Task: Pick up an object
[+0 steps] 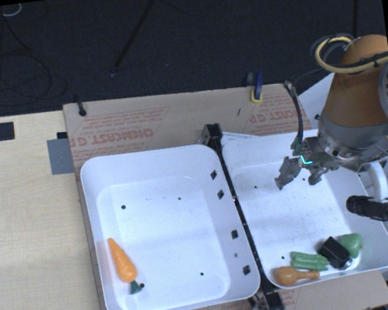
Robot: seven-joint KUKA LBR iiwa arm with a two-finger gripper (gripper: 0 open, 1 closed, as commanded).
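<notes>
The counter [26,231] is pale wood, and a brown cardboard sheet [146,121] with red print lies flat across it. On that sheet sit two shallow white bins side by side: the right bin [265,149] lies under the jaws, the left bin [145,163] well off to their left. Beyond the jaws, what looks like a blue-and-yellow clamp [256,86] grips the cardboard's far edge.
</notes>
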